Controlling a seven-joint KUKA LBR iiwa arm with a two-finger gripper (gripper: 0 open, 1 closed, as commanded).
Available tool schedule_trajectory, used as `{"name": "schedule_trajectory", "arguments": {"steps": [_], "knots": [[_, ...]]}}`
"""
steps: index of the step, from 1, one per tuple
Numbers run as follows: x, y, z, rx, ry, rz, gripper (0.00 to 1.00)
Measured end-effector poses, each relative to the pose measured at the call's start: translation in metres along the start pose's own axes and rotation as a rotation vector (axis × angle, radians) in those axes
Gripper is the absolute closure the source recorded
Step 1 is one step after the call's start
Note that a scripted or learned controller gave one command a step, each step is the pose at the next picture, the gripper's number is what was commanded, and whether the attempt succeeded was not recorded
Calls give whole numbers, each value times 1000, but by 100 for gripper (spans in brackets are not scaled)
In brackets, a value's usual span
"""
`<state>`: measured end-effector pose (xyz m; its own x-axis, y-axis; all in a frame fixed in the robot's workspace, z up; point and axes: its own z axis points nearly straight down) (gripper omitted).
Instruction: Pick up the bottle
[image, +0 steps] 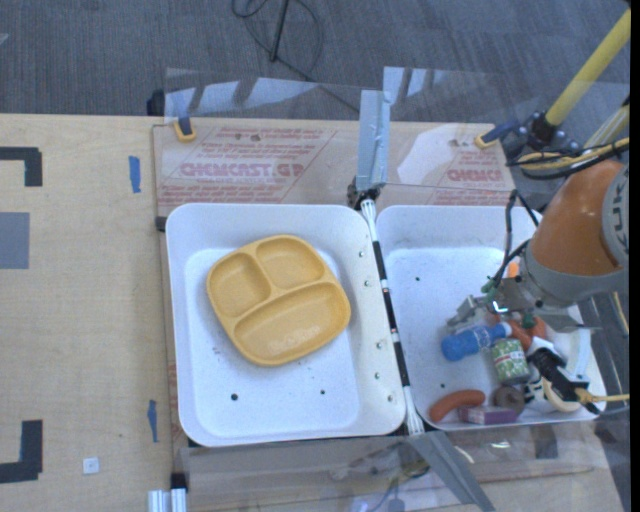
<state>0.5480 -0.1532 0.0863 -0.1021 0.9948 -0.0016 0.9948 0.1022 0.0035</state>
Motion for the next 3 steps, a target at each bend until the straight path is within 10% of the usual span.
{"name": "schedule_trajectory", "arguments": {"steps": [1,2,3], "knots": [[35,-29,0,-2,1,-155,0],[35,-28,-10,-5,1,-153,100],[36,-28,-10,-4,2,-153,0]]}}
